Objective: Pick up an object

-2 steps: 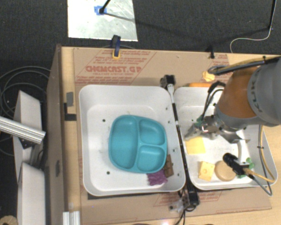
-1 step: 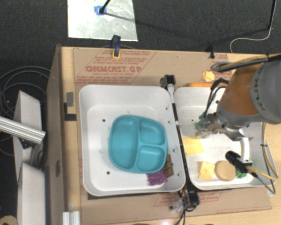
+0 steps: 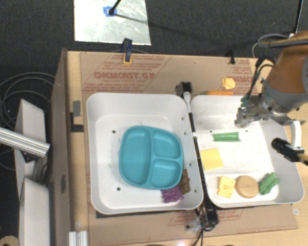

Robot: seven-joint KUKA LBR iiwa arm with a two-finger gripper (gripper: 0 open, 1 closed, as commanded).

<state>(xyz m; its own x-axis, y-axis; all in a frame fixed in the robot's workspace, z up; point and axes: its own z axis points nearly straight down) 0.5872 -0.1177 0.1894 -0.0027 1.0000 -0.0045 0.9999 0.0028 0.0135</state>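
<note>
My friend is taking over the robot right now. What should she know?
Gripper: over the back of the right bin, near its middle; I cannot tell what its fingers are doing.
Right bin: green stick, yellow square, small yellow piece, tan round piece, green leafy piece.
Left bin: blue divided plate, purple piece, brown piece.
Done: nothing lifted.
Left: pick one; the green stick lies nearest.

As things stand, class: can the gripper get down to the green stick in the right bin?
Probably yes. The gripper hangs just above and right of the green stick, which lies alone on bare floor of the right bin.
</note>
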